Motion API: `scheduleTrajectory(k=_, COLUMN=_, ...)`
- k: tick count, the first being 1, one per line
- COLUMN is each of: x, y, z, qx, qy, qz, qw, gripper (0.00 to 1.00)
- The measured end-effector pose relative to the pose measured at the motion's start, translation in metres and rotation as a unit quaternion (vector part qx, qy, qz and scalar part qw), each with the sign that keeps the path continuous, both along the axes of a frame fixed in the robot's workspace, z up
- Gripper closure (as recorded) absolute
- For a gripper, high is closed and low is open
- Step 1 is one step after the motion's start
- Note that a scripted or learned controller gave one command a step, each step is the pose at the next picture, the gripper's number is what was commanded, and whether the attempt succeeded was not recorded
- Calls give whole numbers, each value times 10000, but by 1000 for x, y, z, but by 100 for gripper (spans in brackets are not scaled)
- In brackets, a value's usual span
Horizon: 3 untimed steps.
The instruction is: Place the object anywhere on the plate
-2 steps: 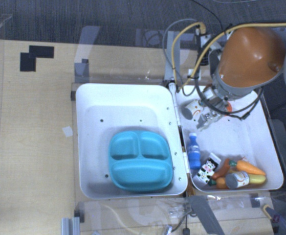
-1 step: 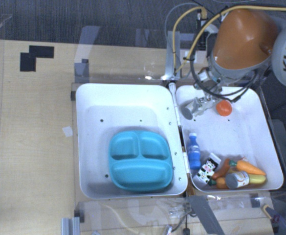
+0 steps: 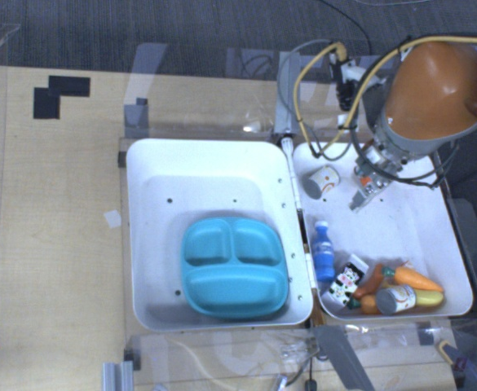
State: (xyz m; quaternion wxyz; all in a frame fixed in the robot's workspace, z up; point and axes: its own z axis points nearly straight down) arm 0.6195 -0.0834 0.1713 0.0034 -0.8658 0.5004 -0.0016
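Camera view: no brand or legible writing can be made out on any item. The blue plate, three-compartment, lies in the left bin. The gripper hangs over the upper part of the right bin, nothing visible between its fingers; how far they are parted cannot be told. A small grey cup lies just left of it. Along the bin's lower edge: blue bottle, black-and-white toy, carrot, grey can, all apart from the gripper.
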Motion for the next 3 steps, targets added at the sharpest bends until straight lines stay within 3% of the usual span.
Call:
scheduleTrajectory(k=1, x=-17, y=66, z=14, qx=-5, qy=-9, qz=1543, qw=9880, gripper=100)
scheduleTrajectory(k=2, x=0, y=59, z=15, qx=-16, qy=-32, qz=3136, qw=9495, gripper=100)
scheduleTrajectory(k=3, x=-33, y=36, z=39, qx=-39, qy=-61, qz=4122, qw=9111, gripper=100)
